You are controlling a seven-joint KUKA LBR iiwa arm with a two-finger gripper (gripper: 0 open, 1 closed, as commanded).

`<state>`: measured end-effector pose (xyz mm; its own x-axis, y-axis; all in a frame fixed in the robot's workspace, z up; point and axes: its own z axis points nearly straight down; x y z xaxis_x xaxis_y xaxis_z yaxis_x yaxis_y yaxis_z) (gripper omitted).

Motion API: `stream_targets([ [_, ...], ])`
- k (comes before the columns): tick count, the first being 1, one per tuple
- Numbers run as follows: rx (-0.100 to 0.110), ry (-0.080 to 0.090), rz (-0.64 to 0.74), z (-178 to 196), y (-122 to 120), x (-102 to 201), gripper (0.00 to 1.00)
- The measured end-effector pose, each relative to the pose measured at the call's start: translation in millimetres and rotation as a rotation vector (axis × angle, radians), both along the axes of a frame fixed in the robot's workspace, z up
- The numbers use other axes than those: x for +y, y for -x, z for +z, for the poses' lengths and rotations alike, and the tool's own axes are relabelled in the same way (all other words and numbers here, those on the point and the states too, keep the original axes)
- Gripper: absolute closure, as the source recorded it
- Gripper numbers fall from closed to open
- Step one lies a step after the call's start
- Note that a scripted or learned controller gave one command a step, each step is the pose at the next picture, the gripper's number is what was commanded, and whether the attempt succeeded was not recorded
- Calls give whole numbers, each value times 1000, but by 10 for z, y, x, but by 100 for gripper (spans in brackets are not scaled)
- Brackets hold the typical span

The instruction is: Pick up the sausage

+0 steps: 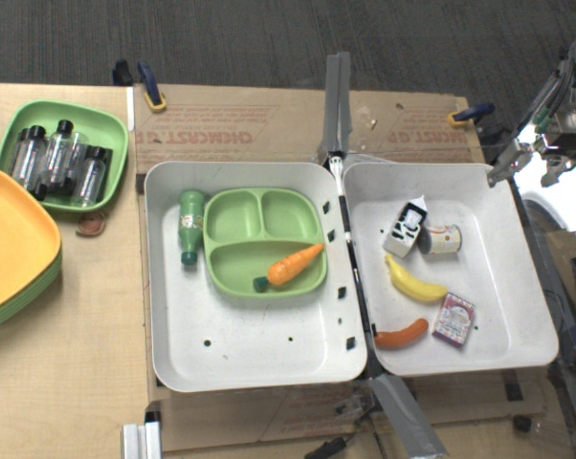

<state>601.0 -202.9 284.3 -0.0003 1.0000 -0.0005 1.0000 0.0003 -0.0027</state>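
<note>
The sausage [401, 334], a short orange-red link, lies near the front left corner of the right bin [518, 285], close to the bin's front wall. A grey metal part of my gripper [534, 143] shows at the right edge, over the far right corner of that bin. It is well away from the sausage and nothing is visibly held in it.
In the right bin lie a banana [414, 283], a small milk carton [406, 228], a can [444, 239] and a pink packet [454, 319]. The left bin [250, 352] holds a green divided plate [265, 220] with a carrot [290, 265], plus a green bottle [190, 226]. Yellow plates [11, 247] and a tray of bottles [63, 156] sit at the left.
</note>
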Motion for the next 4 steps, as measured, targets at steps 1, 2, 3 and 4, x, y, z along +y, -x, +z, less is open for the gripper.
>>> stream_targets([
  [1,1,1,3,81,-4,-4,100],
  [2,3,2,6,158,-9,-5,100],
  [3,4,4,8,239,-14,-8,100],
  [4,6,5,11,316,-19,-11,100],
])
